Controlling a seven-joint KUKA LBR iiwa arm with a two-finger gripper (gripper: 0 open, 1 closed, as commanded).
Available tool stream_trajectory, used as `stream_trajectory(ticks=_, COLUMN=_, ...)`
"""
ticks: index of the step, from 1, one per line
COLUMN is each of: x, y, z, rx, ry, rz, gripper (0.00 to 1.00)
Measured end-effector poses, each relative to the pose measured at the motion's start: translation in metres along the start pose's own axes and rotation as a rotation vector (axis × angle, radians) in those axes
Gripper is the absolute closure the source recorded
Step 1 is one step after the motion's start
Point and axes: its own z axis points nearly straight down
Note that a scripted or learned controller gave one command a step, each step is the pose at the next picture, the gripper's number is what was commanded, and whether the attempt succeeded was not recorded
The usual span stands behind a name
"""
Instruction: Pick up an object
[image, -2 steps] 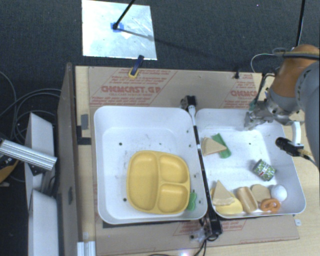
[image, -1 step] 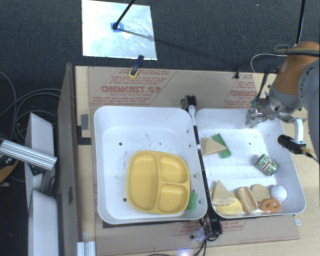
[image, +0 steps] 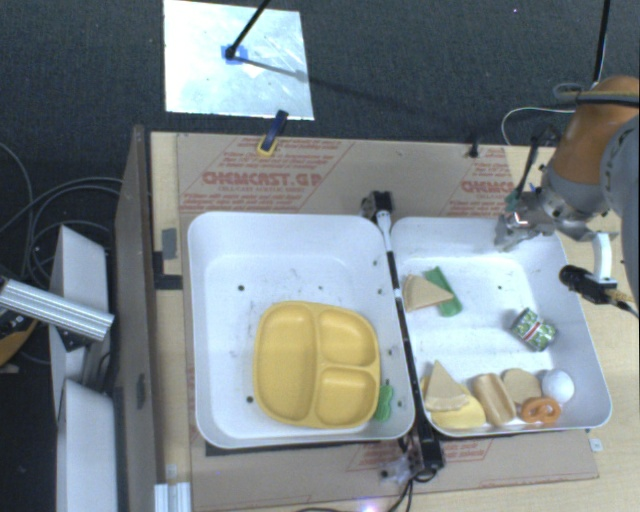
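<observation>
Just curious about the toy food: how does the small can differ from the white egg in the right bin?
The can is green with a label; the egg is plain white. The can lies tilted on its side, alone mid-bin; the egg sits in the near corner beside a pretzel. The can is slightly larger. Both lie in the right bin.

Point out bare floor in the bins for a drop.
Left bin: strip behind the yellow tray. Right bin: middle, between sandwich and can. Crowded: its front edge, with the bread, pretzel and egg.
</observation>
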Motion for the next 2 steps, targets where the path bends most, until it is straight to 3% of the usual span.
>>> stream_trajectory(ticks=1, x=0.000, y=0.001, z=-0.011, rx=-0.004, ry=-0.003, rz=-0.003, gripper=1.00)
stream_trajectory(ticks=2, x=-0.012, y=-0.005, z=0.011, rx=0.015, ry=0.007, rz=0.014, gripper=1.00)
